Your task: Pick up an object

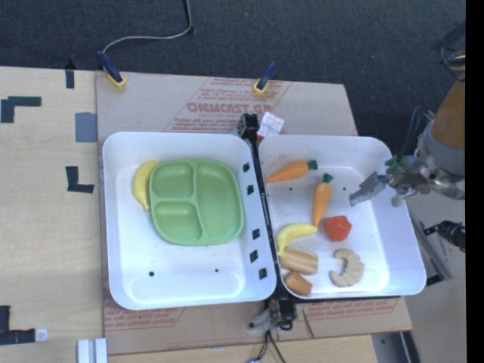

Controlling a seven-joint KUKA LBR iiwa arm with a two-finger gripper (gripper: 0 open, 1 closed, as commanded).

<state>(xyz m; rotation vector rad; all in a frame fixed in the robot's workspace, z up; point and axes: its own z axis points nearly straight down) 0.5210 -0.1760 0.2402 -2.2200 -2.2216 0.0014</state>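
Nearest the camera, the left bin (121, 278) holds a green divided plate (197, 201) overlapping a banana (141, 184). Beside it, the right bin (401, 267) carries two carrots, a red tomato (337, 227) and bread pieces. Over its right rim hangs the end effector (368, 188), fingers parted, grasping nothing.

lab | robot arm (452, 119) | clamped cardboard (219, 104) | white bins (121, 203)
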